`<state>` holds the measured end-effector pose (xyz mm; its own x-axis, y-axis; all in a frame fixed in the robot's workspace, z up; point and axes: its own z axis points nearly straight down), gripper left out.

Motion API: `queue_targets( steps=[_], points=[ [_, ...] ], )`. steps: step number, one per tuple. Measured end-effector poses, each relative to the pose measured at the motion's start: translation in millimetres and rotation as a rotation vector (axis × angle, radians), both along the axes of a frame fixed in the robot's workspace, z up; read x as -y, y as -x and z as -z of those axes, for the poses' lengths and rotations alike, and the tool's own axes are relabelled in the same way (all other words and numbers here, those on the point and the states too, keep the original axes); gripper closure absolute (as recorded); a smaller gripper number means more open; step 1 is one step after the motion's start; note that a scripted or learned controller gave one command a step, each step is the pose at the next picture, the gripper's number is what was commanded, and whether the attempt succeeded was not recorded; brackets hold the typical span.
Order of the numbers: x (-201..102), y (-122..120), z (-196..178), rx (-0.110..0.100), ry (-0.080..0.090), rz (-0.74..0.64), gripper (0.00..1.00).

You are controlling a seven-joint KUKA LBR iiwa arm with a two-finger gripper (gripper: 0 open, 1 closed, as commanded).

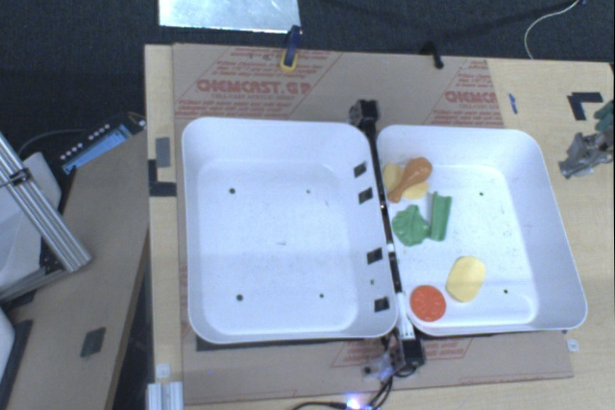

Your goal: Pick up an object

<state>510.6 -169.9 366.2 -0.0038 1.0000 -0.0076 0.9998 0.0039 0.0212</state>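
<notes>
Jaws could not be made out on the gripper [588, 152], which hung outside the right bin's [548, 206] right rim near its far corner. Nearest lay the yellow piece [466, 278], off toward the bin's near edge, beside the orange disc [428, 303].

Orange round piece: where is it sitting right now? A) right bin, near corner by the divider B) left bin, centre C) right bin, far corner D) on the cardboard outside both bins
A: the orange round piece lies in the right bin at its near corner beside the divider, next to the yellow piece.
</notes>
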Motion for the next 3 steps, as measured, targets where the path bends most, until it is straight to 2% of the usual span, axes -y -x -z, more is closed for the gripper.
queue_targets(
  steps=[1,2,3],
  points=[
    [28.8,-109.2,-85.9,-0.003,0.000,-0.004,1.00],
    [4.3,-153.0,-107.4,-0.014,-0.006,-0.004,1.00],
    [-80.3,-150.9,42.7,-0.034,-0.014,-0.007,1.00]
  ],
)
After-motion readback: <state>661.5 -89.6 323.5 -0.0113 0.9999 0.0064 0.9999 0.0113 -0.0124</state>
